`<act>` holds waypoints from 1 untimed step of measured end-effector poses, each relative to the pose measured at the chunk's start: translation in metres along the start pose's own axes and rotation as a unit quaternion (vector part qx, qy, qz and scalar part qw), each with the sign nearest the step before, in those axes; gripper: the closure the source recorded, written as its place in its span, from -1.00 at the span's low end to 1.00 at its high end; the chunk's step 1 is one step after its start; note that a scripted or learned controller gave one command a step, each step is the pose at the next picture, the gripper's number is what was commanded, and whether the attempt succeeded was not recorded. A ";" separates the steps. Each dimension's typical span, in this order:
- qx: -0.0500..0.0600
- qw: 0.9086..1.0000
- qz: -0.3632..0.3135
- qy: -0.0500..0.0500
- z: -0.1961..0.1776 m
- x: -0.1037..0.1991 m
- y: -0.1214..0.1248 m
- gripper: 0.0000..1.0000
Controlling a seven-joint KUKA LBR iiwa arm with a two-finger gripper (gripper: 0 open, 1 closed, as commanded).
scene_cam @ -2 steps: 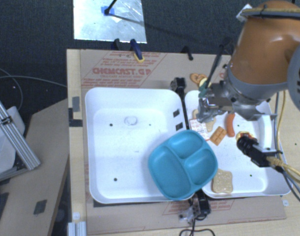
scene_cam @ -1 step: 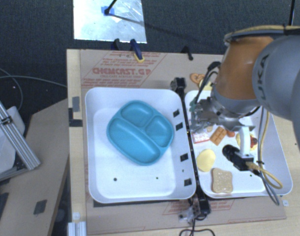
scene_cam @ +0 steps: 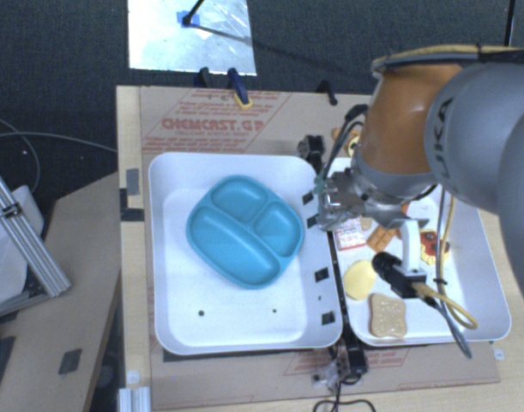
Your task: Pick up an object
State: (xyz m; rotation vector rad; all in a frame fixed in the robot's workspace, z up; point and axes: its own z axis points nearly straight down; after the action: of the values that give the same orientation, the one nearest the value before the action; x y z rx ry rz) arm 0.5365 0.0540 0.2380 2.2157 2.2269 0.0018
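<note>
Now my gripper (scene_cam: pixel 334 202) over left edge of right bin (scene_cam: pixel 486 292), state untellable; bread (scene_cam: pixel 388 316) looks light, stiff; pinch its sides.

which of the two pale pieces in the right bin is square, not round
The tan speckled slab, lowest in the view, has straight sides and corners; the pale yellow disc just above it is round.

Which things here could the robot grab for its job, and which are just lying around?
For the job: robot arm; blue divided plate; pale yellow round piece; tan bread slice; small red-printed packet.

Just lying about: cardboard sheet; blue clamp; shiny sheet; metal frame.
</note>
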 end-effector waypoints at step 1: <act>0.001 1.000 -0.001 0.000 0.018 0.039 -0.007 1.00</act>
State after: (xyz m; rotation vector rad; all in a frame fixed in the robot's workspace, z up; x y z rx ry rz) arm 0.5291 0.0932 0.2201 2.2153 2.2300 0.0001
